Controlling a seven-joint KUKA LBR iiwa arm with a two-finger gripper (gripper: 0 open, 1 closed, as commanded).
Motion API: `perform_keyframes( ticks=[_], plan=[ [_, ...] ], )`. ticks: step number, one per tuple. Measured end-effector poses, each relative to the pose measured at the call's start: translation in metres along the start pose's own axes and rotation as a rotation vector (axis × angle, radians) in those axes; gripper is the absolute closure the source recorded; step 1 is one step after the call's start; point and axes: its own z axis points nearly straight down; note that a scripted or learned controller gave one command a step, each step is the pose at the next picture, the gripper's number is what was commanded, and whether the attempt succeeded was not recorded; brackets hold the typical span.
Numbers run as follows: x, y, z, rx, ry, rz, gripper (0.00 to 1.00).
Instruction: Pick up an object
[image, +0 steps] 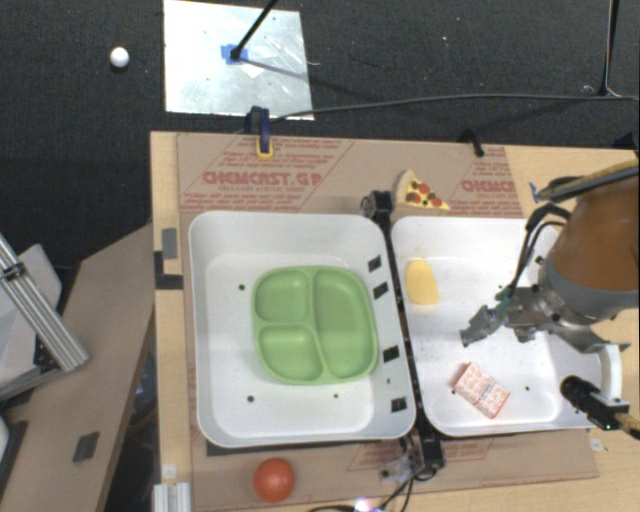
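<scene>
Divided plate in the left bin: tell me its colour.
Light green, all over. The divided plate shows plainly in the camera view.

Robotics lab, paired white bins (300, 232) on cardboard-covered bench (330, 165), black backdrop

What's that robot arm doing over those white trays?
The robot arm is reaching in from the right, and its gripper hangs over the right bin. It's supposed to pick something up, but nothing shows between its fingers. In that bin lie a yellow piece and a pink patterned block. The left bin holds a green divided plate. A toy pizza slice and an orange ball sit outside the bins.
</scene>
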Motion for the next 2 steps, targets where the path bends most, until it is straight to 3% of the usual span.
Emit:
perform_keyframes(
  ticks=[1,2],
  plan=[
    [0.000,0.003,-0.005,-0.010,-0.002,-0.002,0.00],
    [-0.002,0.008,0.039,-0.007,-0.001,0.000,0.00]
  ],
)
